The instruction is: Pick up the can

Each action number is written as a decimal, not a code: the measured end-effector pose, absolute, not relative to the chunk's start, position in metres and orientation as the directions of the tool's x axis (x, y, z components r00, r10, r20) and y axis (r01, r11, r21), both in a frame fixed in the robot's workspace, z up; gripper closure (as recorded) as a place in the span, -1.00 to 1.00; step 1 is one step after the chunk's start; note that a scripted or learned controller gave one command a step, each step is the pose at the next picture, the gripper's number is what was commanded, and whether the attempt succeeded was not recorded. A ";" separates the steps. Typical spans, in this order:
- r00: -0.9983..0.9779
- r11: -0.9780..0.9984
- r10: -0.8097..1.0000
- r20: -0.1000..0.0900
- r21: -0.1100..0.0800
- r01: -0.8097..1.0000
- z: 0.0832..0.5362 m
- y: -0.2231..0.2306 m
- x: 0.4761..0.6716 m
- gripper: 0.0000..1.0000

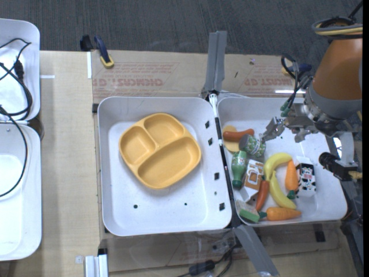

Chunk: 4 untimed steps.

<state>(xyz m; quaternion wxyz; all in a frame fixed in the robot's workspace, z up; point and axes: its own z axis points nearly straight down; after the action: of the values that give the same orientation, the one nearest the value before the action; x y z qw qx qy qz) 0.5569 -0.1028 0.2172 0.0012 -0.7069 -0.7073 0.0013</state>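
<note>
The can (254,145) is small and dark green with pale markings. It lies in the right bin (334,203) near its upper middle, among toy foods. My gripper (271,130) hangs just up and right of the can, its tip close to the can's upper right edge. Nothing shows held in it. The grey arm with its orange band (340,74) comes in from the upper right over the bin's far corner.
Around the can lie a sausage (238,135), a green bottle (238,167), a small orange carton (252,176), a banana (277,175), several carrots and a cow-patterned box (306,178). The left bin (115,212) holds a yellow divided plate (159,149).
</note>
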 end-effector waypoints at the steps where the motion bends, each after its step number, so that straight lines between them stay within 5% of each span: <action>1: -0.048 0.048 0.999 0.000 -0.003 0.999 0.191 -0.043 0.558 -1.00; 2: -0.013 0.013 1.000 -0.001 -0.002 1.000 0.191 -0.066 0.563 -1.00; 3: -0.095 0.095 0.996 0.000 -0.003 0.996 0.128 -0.099 0.583 -1.00; 4: 0.093 -0.093 0.996 -0.001 -0.003 0.996 0.091 -0.100 0.594 -1.00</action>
<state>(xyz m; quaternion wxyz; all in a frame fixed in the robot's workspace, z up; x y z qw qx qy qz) 0.5943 -0.1002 0.0907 0.0010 -0.7391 -0.6736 0.0013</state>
